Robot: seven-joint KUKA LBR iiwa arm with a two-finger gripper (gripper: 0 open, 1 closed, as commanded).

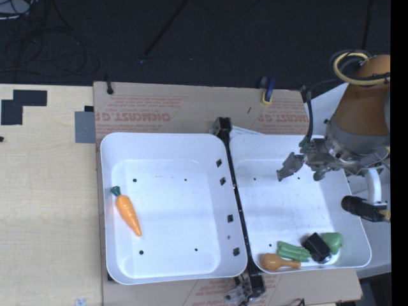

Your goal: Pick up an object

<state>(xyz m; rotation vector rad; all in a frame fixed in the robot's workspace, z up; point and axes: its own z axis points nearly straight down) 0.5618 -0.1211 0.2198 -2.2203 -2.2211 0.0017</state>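
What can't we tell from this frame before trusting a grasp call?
- Gripper: small and dark in the camera view; finger state unreadable.
- Black object in the right bin: too small to identify, and it covers part of the green items beside it.
- Arm: upper part cut off by the frame's right side.
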